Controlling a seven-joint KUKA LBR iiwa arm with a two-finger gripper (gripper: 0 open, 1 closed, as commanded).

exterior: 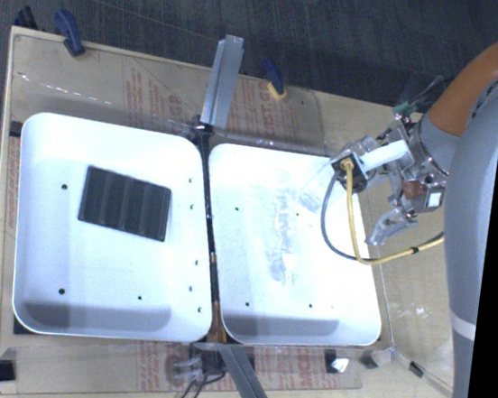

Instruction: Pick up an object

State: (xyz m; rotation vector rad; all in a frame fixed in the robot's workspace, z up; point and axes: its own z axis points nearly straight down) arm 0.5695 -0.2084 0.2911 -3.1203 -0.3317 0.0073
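Camera view, arm: the grey arm with the orange band (481, 97) reaches in at the far right edge of the right shallow white plastic bin (355, 326).
Gripper: the two-finger gripper (389, 228) hangs over that bin's right rim; whether anything sits in it, or how it is set, I cannot tell.
Object: a dark ribbed rectangular slab (125, 204) lies flat in the left shallow white plastic bin (26, 301), well apart from the gripper, across the divider.
Right bin floor: faint clear, film-like clutter (285, 235), too vague to identify.
Progress: judged barely begun; no object lifted, approach and grasp remain.
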